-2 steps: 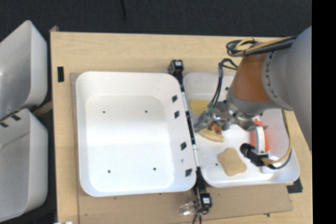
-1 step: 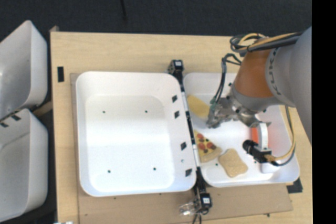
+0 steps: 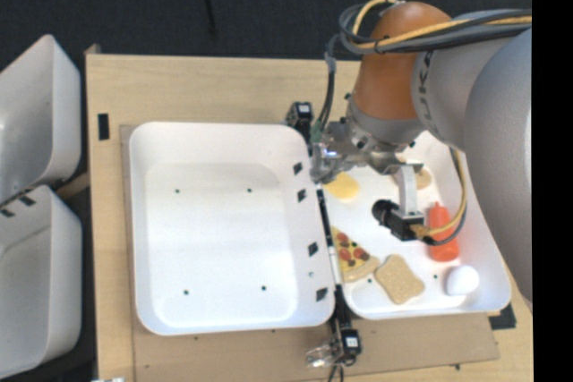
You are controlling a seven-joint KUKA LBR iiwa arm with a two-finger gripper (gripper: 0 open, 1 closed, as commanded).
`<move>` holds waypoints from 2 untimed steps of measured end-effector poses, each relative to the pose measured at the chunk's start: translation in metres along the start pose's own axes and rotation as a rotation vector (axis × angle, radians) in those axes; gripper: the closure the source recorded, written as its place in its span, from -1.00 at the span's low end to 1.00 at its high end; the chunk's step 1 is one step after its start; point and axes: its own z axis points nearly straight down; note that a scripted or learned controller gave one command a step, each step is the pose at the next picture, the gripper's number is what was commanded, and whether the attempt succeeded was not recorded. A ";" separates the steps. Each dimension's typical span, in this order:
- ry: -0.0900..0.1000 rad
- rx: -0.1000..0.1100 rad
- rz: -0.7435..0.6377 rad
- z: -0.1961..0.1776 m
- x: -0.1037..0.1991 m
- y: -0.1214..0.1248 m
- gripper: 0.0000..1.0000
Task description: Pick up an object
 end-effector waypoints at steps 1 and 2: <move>-0.003 0.008 0.014 -0.087 -0.055 -0.079 1.00; 0.001 0.004 -0.003 -0.126 0.046 -0.090 1.00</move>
